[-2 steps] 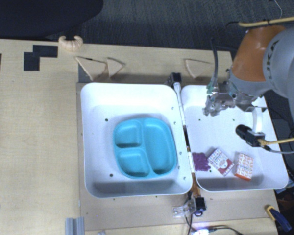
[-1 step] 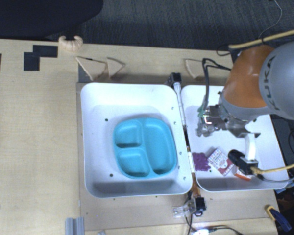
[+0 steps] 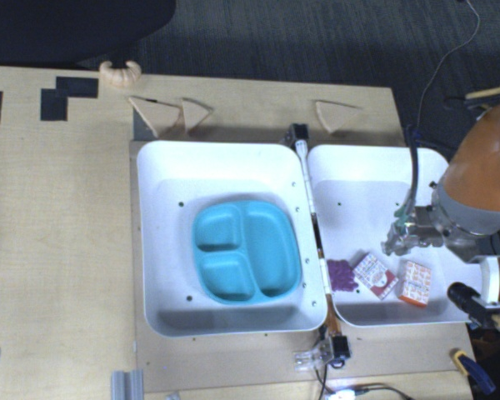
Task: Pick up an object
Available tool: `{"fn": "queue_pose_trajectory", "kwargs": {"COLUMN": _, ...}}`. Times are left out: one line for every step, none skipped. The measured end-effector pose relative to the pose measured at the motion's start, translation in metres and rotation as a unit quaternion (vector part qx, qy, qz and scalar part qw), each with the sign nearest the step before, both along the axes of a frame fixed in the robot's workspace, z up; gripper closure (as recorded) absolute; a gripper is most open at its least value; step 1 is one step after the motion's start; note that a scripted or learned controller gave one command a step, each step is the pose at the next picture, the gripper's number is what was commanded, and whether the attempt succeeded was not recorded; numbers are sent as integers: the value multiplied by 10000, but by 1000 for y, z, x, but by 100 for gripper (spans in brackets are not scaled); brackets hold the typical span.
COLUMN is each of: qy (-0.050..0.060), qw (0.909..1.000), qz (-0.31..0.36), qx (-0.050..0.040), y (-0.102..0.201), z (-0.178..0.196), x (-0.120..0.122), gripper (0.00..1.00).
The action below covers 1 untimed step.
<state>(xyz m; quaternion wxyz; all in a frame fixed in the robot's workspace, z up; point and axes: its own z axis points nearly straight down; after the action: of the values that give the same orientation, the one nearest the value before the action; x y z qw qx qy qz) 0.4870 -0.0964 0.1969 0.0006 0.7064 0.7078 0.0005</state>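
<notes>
Gripper (image 3: 397, 238) above right bin (image 3: 358, 173), boxes (image 3: 373, 273) near its front wall

Two white bins (image 3: 162, 223); one blue tray (image 3: 246, 251); one purple piece (image 3: 341, 274) and two small boxes (image 3: 373, 274) below the gripper (image 3: 397, 238).

The arm (image 3: 483, 182) enters from the right edge of the camera view; its orange band forms a broad rounded mass at upper right, with the grey wrist section directly beneath it; the wrist extends leftward and slightly downward. The claw (image 3: 397, 238) sits at the leftmost end of the wrist, a small metallic assembly pointing down and to the left; it is too small and blurred for its state to be read. A dark cable (image 3: 414, 169) runs along the arm from above and bends down to the wrist; a white bracket (image 3: 492, 280) projects below the wrist housing at lower right.
</notes>
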Motion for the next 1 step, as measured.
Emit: {"fn": "queue_pose_trajectory", "kwargs": {"qy": -4, "qw": 10000, "qz": 1, "qx": 2, "y": -5, "z": 1, "x": 0, "gripper": 100}}
